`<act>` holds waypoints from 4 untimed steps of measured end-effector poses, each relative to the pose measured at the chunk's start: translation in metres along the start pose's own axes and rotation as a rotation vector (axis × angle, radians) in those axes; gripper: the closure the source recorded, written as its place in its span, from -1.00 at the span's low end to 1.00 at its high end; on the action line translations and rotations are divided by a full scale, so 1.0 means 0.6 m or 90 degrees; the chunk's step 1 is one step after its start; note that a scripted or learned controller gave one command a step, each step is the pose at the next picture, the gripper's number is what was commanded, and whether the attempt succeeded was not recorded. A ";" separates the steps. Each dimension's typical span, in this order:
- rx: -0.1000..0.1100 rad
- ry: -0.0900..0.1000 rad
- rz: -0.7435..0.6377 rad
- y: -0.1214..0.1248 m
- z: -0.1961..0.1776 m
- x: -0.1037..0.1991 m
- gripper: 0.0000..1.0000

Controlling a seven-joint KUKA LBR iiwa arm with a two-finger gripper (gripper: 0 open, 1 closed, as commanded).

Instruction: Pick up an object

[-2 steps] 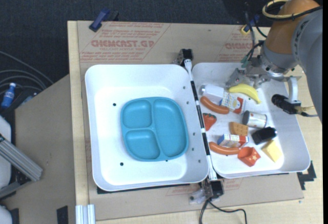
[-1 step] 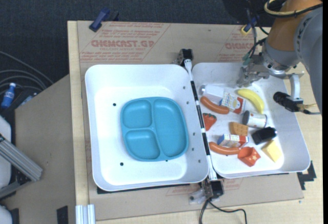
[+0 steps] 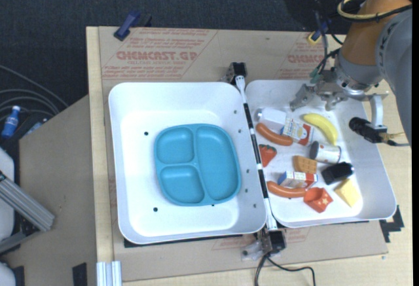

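The right bin (image 3: 376,170) holds several toy foods. Among them are a yellow banana (image 3: 322,126), a sausage (image 3: 275,135), a white packet (image 3: 286,122), a second sausage (image 3: 286,190), a black block (image 3: 337,172) and a yellow wedge (image 3: 349,193). My gripper (image 3: 314,103) hangs over the back of this bin, just above and behind the banana. Its fingers stand open with nothing between them.
A blue divided plate (image 3: 196,163) lies in the left bin (image 3: 131,114). A ridge with clips (image 3: 252,147) separates the two bins. The arm's grey wrist (image 3: 360,69) and a black cable fitting (image 3: 366,129) hang over the right bin's back right corner.
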State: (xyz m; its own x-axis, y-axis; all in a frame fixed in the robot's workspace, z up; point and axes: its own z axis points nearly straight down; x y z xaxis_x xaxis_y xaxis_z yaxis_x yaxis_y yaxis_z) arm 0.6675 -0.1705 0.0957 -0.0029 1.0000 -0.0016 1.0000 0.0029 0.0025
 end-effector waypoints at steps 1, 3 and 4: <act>0.003 0.002 0.001 -0.001 0.018 0.068 -1.00; 0.003 0.001 0.002 -0.101 0.018 0.122 -1.00; 0.001 0.001 0.002 -0.001 0.017 0.118 -1.00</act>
State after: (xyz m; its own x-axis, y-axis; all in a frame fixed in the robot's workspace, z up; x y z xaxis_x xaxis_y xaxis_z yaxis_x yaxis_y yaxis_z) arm 0.6668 -0.0996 0.0851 -0.0005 1.0000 -0.0001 1.0000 0.0005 0.0011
